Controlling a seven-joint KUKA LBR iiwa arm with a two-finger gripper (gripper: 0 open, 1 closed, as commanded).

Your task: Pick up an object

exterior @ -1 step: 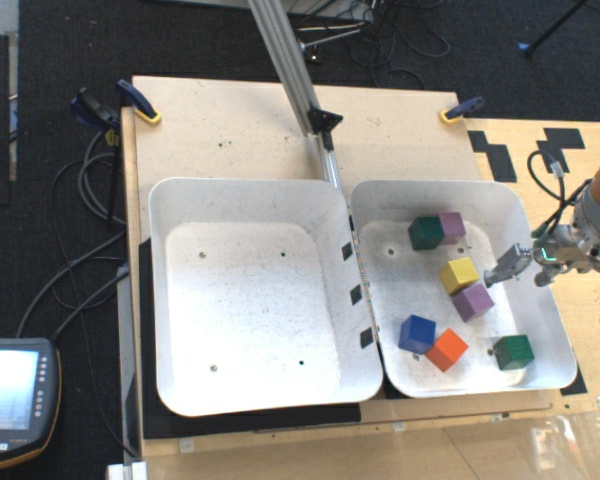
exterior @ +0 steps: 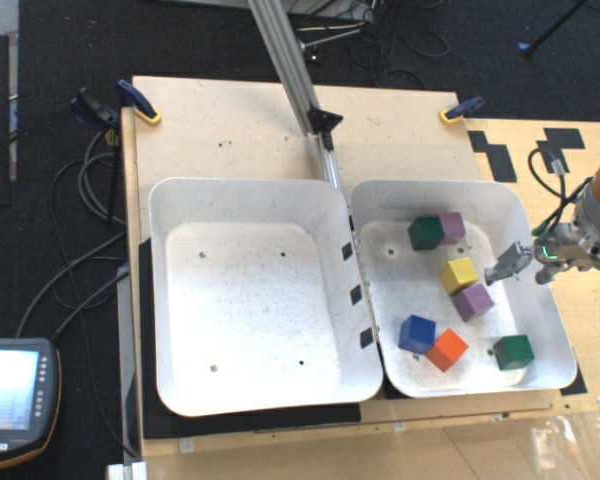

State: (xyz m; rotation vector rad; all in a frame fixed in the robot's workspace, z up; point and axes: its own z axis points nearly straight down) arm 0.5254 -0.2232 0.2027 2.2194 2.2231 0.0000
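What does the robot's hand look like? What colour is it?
The gripper is grey metal, thin and pointy, a bit like tongs. A small green light glows behind it, and a black cable loops above the grey wrist.

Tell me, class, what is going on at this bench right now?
A robot arm reaches in from the right over the right bin, its gripper hanging beside the yellow block and purple block. Nothing sits between its fingers, so no pick has happened yet. Other blocks, green, blue and orange, lie scattered in that bin.
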